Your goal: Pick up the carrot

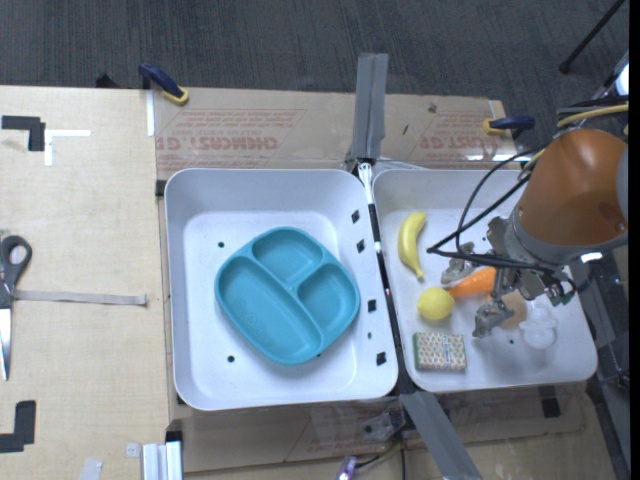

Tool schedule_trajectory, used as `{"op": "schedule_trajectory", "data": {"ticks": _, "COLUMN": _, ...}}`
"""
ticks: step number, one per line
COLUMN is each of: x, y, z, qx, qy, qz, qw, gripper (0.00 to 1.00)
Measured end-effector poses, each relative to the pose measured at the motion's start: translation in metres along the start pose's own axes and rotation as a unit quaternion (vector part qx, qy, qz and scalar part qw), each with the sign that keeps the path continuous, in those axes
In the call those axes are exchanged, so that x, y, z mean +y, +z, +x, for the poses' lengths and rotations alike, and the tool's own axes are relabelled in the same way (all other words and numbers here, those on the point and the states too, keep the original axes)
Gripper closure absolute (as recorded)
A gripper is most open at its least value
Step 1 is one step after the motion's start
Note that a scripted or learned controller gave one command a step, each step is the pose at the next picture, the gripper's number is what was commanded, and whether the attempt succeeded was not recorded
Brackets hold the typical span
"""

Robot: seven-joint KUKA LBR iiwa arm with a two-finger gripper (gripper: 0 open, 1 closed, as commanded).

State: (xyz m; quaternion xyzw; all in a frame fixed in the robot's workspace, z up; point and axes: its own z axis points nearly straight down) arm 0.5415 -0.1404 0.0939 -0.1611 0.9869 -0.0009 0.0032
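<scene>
Starting at the left, scissors (pixel 12 273) lie on the table (pixel 80 218), and the left bin (pixel 185 298) holds a blue divided plate (pixel 288 295). In the right bin (pixel 575 363) sit a banana (pixel 411 242), a lemon (pixel 435 304), a sponge (pixel 440 351) and the carrot (pixel 472 283), which lies just right of the lemon. The gripper (pixel 503 303) hangs low at the carrot's right end, perhaps touching it; whether its fingers are apart or together I cannot tell.
</scene>
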Motion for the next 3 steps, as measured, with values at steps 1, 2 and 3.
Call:
{"op": "schedule_trajectory", "data": {"ticks": 1, "x": 0.0, "y": 0.001, "z": -0.047, "qx": 0.0, "qy": 0.113, "qz": -0.001, "qw": 0.9936, "gripper": 0.0}}
{"op": "schedule_trajectory", "data": {"ticks": 2, "x": -0.04, "y": 0.001, "z": -0.01, "qx": 0.001, "qy": 0.164, "qz": 0.0, "qw": 0.9864, "gripper": 0.0}}
{"op": "schedule_trajectory", "data": {"ticks": 3, "x": -0.009, "y": 0.001, "z": -0.036, "qx": 0.0, "qy": 0.181, "qz": 0.0, "qw": 0.9834, "gripper": 0.0}}
